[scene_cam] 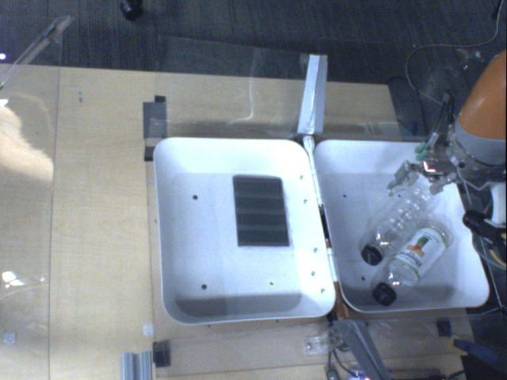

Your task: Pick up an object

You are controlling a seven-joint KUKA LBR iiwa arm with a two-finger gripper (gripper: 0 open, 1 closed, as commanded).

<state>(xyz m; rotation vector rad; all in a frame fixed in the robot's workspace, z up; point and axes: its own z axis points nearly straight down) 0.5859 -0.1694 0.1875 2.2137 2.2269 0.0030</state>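
Clear plastic bottles lie in the right bin (475,287): one bare with a black cap (390,229), and one with a label (413,257) just beside it, nearer the front wall. My claw (418,172) hangs over the bin's back part, just above the bare bottle, fingers spread, pinching nothing. Next to the right bin, the left bin (182,212) holds a dark ridged block (260,210).

The arm (485,109) comes in from the right edge, its orange band high over the upper right corner of the right bin (345,158). Below the band, the grey wrist leans leftward, and the gripper (418,172) hangs above the bin's upper right part.
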